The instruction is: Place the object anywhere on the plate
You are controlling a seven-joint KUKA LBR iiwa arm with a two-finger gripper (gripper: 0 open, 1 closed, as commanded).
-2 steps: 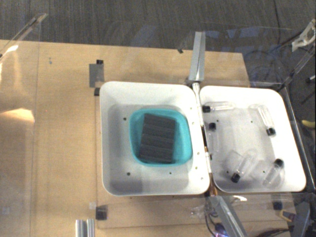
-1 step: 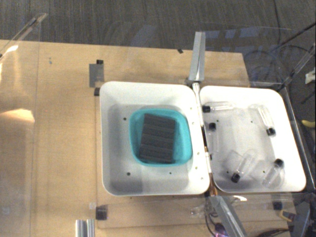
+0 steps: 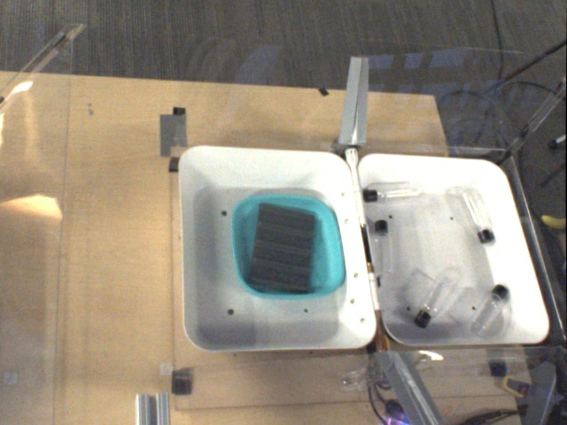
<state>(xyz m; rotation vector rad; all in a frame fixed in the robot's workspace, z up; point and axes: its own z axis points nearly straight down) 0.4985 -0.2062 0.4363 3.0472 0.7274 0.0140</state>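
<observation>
**Ribbed block lay on the plate in the left bin**

The dark ribbed block [image 3: 283, 246] rested flat on the teal plate [image 3: 332, 253], slightly askew, inside the left bin [image 3: 202, 237] on the wooden bench [image 3: 89, 264]. By this view the placing looked done. The state of the gripper could not be told. Several clear tubes with black caps [image 3: 476, 212] lay scattered in the right bin [image 3: 524, 264]. The block's far and near edges appeared to sit close to the plate's rim, though glare softened the outline. Any further reach into that bin risked nudging it over the rim, or dragging the plate. No brand, label or writing could be read.
</observation>
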